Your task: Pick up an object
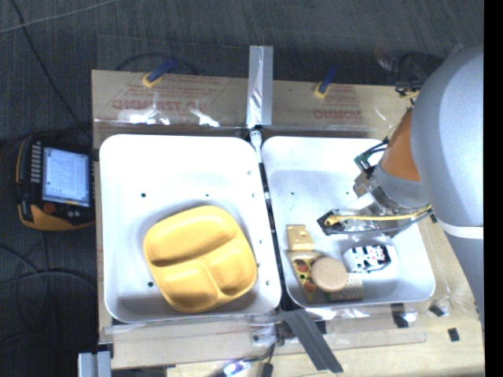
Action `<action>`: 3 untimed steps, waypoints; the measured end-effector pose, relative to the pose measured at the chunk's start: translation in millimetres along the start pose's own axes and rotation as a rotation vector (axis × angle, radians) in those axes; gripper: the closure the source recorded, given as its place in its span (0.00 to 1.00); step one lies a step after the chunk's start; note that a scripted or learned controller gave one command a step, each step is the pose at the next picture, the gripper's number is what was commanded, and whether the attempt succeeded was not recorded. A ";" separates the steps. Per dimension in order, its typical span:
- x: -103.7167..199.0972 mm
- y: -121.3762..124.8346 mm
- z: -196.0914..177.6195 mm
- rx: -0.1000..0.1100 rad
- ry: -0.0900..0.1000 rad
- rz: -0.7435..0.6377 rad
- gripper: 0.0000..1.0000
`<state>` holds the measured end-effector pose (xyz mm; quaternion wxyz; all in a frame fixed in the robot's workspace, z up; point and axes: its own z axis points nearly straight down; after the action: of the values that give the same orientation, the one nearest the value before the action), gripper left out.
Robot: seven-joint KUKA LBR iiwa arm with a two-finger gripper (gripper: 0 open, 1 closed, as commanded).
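Observation:
My gripper (328, 222) reaches in from the right and hovers over the middle of the right bin (314, 171), pointing left. Nothing shows in its grasp. Just below it lies a small tan block (298, 237) near the bin's left wall. A round tan disc (329, 273) rests at the front of that bin, with a small colourful piece (303, 272) beside it on the left. A black and white object (368, 258) lies right of the disc, under the wrist.
A yellow divided plate (201, 256) lies in the front half of the left bin (173, 163). The ridge between the two bins (263, 203) runs just left of the tan block. A handheld control pendant (56, 181) sits off the bench at far left.

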<state>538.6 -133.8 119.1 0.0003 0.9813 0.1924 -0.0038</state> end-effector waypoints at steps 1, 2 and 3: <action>50.6 16.5 27.6 -0.005 0.012 0.182 1.00; 11.2 -104.7 -62.9 0.002 0.001 0.175 1.00; 49.6 -144.2 -88.9 0.000 0.001 -0.043 1.00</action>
<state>530.7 18.7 207.8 0.0003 0.9769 0.2136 -0.0033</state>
